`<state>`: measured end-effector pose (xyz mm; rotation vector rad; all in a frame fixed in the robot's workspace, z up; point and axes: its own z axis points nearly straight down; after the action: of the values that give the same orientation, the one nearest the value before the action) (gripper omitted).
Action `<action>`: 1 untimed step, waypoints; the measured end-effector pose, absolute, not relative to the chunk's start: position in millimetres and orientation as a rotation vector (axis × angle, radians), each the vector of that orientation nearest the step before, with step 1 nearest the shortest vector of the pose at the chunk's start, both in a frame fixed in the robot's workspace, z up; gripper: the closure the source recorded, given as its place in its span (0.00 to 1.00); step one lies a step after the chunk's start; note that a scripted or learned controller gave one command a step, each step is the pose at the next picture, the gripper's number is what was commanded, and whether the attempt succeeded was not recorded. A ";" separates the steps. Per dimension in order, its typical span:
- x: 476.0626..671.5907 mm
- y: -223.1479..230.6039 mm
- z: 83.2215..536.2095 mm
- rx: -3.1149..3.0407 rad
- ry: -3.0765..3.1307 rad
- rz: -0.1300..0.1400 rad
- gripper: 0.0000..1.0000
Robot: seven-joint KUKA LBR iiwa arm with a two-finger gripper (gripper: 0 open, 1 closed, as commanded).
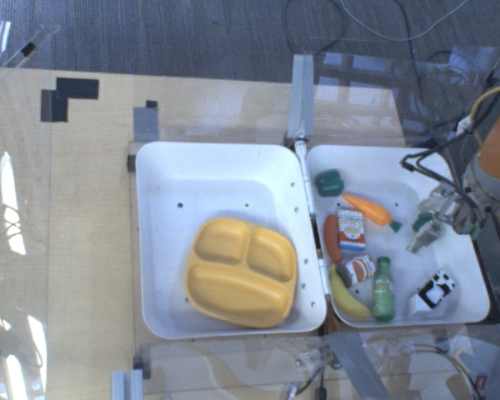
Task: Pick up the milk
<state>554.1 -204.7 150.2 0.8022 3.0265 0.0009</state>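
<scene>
Black-and-white cow-patterned milk carton (436, 291) lies near right bin's (400, 161) front-right corner. Two-finger gripper (420, 230) hovers near right edge, fingers spread, holding nothing.

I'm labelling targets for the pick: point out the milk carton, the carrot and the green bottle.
milk carton (436, 291), camera view, its black-and-white side.
carrot (368, 208), camera view, mid-length of its orange body.
green bottle (383, 292), camera view, its body.

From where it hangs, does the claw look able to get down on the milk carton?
Probably yes: the milk carton lies apart from the other items, with bare bin floor around it and the claw just above-left.
</scene>
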 end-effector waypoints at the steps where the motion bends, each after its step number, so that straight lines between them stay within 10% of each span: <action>1: 493.3 -204.5 90.0 0.551 3.073 0.001 0.00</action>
<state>493.3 -204.5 90.0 0.5509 3.0733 0.0014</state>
